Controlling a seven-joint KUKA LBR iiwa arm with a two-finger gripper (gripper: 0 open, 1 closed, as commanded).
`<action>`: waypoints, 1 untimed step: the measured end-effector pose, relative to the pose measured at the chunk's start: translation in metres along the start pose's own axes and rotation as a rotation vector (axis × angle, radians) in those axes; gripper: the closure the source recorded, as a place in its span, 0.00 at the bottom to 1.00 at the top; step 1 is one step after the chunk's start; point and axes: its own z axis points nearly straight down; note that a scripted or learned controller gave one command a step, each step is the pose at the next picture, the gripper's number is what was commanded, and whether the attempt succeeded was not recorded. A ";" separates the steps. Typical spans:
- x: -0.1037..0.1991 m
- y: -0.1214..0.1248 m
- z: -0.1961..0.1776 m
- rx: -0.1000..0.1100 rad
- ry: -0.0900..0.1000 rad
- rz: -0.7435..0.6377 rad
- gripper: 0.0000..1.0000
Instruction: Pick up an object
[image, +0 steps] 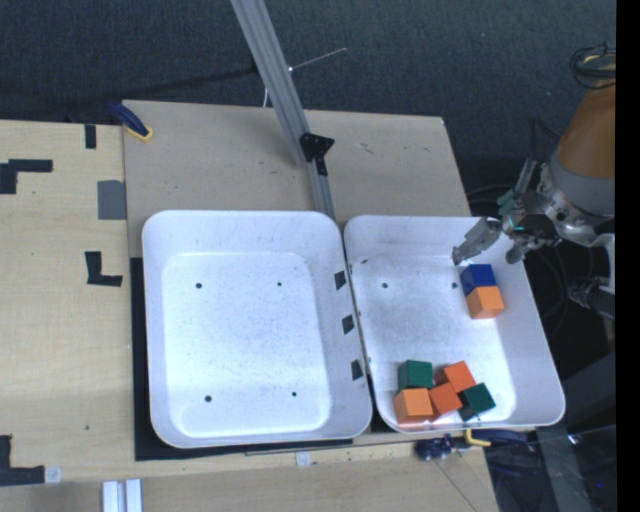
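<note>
The right bin (400, 300) holds several small blocks. A blue block (478, 275) and an orange block (486, 302) touch each other near the bin's right wall. At the front lie a green block (415, 374), an orange block (458, 376), another orange block (413, 404) and a dark green block (478, 399), packed close together. My gripper (490, 249) hangs at the right bin's far right corner, just behind the blue block. Its fingers are spread and open, with nothing between them.
The left bin (170, 250) stands beside the right one, their rims meeting at the middle. A grey metal pole (285, 85) slants down from the top to the bins' back edge. The arm's orange band (590, 130) is at the right.
</note>
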 end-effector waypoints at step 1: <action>0.000 0.000 0.000 0.000 0.000 0.000 0.00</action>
